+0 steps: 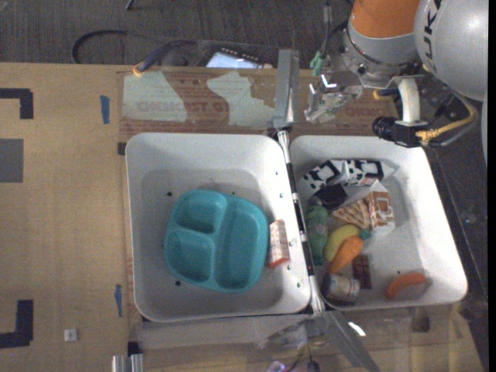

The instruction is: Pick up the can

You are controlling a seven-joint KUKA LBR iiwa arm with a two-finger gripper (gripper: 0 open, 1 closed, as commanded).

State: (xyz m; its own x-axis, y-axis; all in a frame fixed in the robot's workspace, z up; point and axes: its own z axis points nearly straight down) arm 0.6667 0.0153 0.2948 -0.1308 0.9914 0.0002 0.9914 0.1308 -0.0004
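Note:
The can [342, 288] is small, with a silvery end and a dark label. It lies on its side in the front left corner of the right bin [438, 231], just below a carrot [346, 254]. My gripper [324, 105] hangs high over the bench behind the bins, near the back left corner of the right bin. It is far from the can and nothing shows in it.
The right bin also holds a cow-patterned pack [345, 173], a cracker box [370, 210], a green item [316, 227], a yellow fruit [341, 237], a brown bar [362, 270] and an orange piece [407, 284]. In the left bin [155, 169] lie a teal divided plate [217, 240] and a small red box [277, 243].

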